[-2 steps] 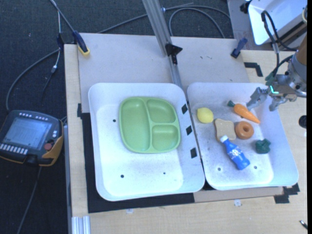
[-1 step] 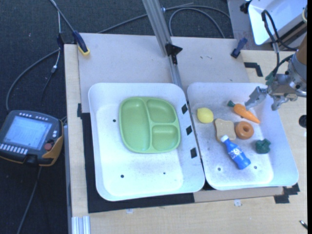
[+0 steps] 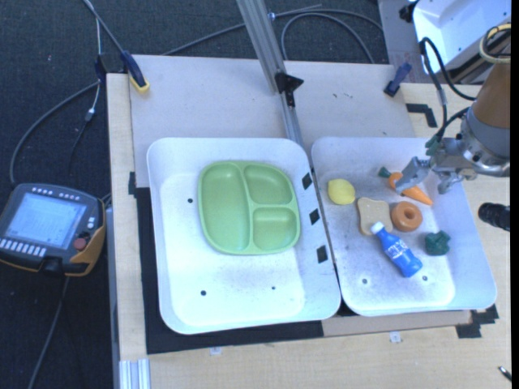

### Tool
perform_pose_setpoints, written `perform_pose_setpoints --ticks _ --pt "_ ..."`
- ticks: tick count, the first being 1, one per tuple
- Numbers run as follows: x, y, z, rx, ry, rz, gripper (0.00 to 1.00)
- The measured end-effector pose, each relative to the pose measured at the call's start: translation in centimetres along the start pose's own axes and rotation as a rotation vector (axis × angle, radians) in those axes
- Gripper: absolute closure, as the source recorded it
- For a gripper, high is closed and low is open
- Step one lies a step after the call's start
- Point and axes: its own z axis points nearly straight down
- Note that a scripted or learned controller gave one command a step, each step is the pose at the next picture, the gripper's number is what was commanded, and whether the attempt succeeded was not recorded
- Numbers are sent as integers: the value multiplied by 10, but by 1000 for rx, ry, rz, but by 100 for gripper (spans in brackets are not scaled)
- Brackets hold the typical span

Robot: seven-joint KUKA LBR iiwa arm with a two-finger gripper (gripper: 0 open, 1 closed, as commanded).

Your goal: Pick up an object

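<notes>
The right bin (image 3: 462,286) holds several small items: a yellow lemon (image 3: 341,190), a tan bread slice (image 3: 371,211), a brown donut (image 3: 405,216), a blue bottle (image 3: 398,250) lying on its side, a green broccoli piece (image 3: 437,243) and an orange carrot (image 3: 415,193). My gripper (image 3: 431,173) hangs over the bin's far right part, just above and behind the carrot. Its fingers (image 3: 418,168) stand apart and open, with nothing held between them.
The left bin (image 3: 174,298) carries a green divided plate (image 3: 248,207). A metal pole (image 3: 261,35) slants up from between the bins. A teach pendant (image 3: 49,229) lies on the floor at left. Cables run behind the bench.
</notes>
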Motion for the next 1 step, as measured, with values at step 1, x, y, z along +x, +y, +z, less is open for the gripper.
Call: perform_pose_setpoints --ticks 1 --pt "-5 -6 60 1 1 1 0"
